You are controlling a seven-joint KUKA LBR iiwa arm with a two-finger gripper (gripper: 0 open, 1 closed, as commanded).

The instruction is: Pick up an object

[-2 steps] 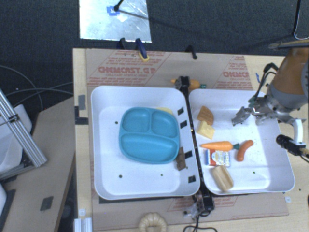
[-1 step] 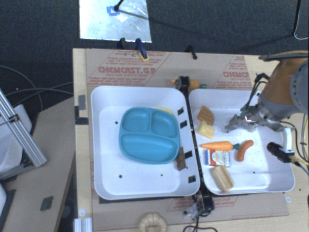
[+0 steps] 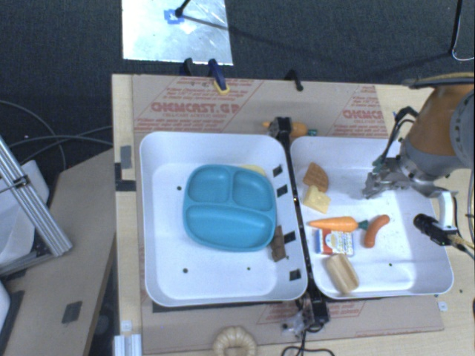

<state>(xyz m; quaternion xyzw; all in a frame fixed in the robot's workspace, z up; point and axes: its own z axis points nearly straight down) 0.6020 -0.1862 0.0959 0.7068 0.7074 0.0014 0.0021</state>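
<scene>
Nearest, at the bench's near edge: a pale coiled ring (image 3: 234,341), outside both bins. Just beyond it, in the right bin (image 3: 415,273), a tan bread roll (image 3: 343,273) at the near left corner. Farther in, a small printed carton (image 3: 335,242), touching or nearly touching an orange carrot (image 3: 338,224) lying left to right. Right of the carrot's green end, a red-brown sausage (image 3: 376,230), tilted. Toward the far left of that bin, a yellow cheese wedge (image 3: 319,199) and a brown bread slice (image 3: 315,176), close together beside the dividing wall.

Reaching in from the right over the right bin's far right part: the grey arm (image 3: 438,136), orange band up high, wrist angled down and leftward. At its tip, the gripper (image 3: 373,186), low over bare white floor, far of the sausage and well right of the bread slice. Open or closed: cannot tell. Nothing seen in its grasp.

Open floor around the gripper, and more along the right bin's near right side. In the left bin (image 3: 159,221), a blue divided plate (image 3: 230,206) at the middle, a small brown piece (image 3: 278,247) by its near right rim, bare floor along the left and near sides.
</scene>
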